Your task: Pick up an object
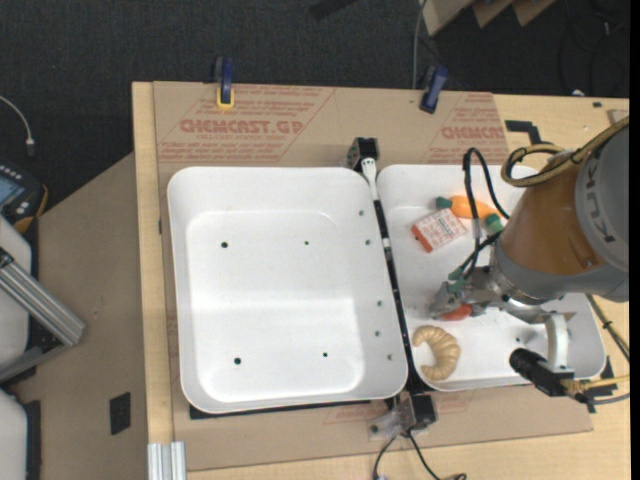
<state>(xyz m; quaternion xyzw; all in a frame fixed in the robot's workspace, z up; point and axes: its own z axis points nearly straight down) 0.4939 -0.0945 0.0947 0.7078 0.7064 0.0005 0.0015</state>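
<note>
My gripper (458,300) reaches down into the right bin (400,193) from the right, below the orange band of the arm. Its tip sits over a small red thing (456,313) on the bin floor, touching or nearly touching it. A tan croissant-shaped toy (438,351) lies just below the gripper at the bin's front. A red and white packet (439,230) lies further back, and an orange carrot-like toy (468,207) with a green end (492,224) is behind it, partly hidden by the arm.
The left bin (215,318) lies beside the right one, with a black divider strip (385,258) between them. Clamps (224,83) hold the brown board at the back. A black cable (480,183) loops over the right bin.
</note>
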